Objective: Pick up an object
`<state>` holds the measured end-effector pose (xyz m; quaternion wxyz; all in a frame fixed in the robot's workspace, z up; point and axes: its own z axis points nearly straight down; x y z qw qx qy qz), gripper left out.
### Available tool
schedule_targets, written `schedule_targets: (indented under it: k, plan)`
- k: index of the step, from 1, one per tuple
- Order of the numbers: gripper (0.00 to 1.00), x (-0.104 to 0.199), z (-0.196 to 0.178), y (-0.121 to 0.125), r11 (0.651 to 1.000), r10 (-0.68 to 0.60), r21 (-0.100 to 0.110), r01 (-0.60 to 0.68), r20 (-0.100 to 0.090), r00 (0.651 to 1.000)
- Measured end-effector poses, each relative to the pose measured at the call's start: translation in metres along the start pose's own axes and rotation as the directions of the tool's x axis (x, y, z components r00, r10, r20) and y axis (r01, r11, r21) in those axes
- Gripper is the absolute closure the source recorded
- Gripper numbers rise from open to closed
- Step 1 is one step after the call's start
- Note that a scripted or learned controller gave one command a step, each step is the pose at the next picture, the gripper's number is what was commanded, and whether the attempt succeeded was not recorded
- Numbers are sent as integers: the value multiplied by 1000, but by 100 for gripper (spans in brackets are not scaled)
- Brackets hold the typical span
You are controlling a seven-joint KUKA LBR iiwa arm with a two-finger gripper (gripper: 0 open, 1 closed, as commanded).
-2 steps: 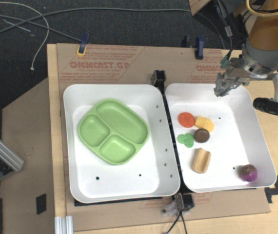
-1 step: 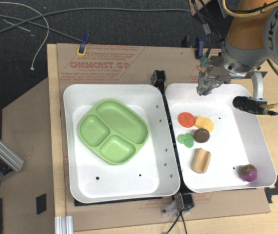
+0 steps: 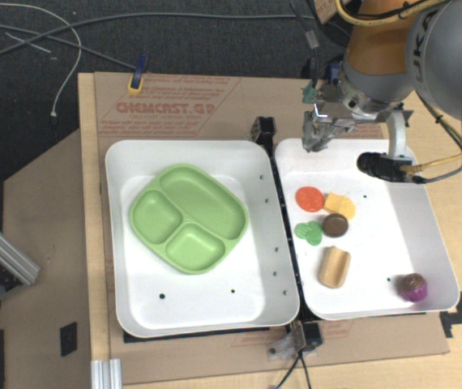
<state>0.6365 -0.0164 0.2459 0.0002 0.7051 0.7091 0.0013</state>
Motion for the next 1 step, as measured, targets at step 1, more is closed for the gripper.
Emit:
schedule_targets:
  k: [1]
  plan:
    - [100,57,0,12,1000,-1,0,1,-1,1000]
